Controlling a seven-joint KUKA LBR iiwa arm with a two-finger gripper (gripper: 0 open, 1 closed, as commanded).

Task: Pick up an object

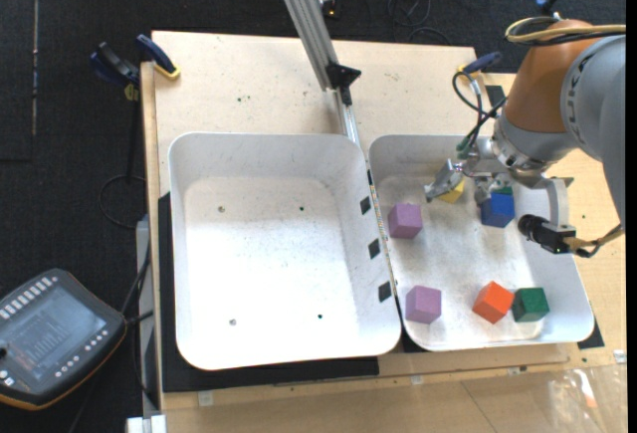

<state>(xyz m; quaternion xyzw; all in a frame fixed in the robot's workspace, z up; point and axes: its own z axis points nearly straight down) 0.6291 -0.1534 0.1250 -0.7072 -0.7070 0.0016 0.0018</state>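
I see the end effector [468, 184] low over the far part of the right bin [557, 333], hanging from the grey arm [567, 93] that reaches in from the right. Its metal fingers [439, 188] angle toward the left, and I cannot tell whether they are wide or narrow, nor whether anything sits between them. A yellow block [453, 190] lies right at the fingertips, partly hidden by them. A blue block [497, 209] sits just beside the end effector on its near side, under the wrist hardware. Further left in the same bin, a purple block [404, 220] rests near the bin's left wall. Toward the near edge lie a second purple block [423, 304], an orange block [492, 302] and a green block [530, 304]; orange and green are touching or nearly so. The left bin [189, 222] stands against the right bin, with black markers along the shared wall. Both bins rest on the worktop [249, 83]. A teach pendant [55, 336] lies off the worktop at lower left.
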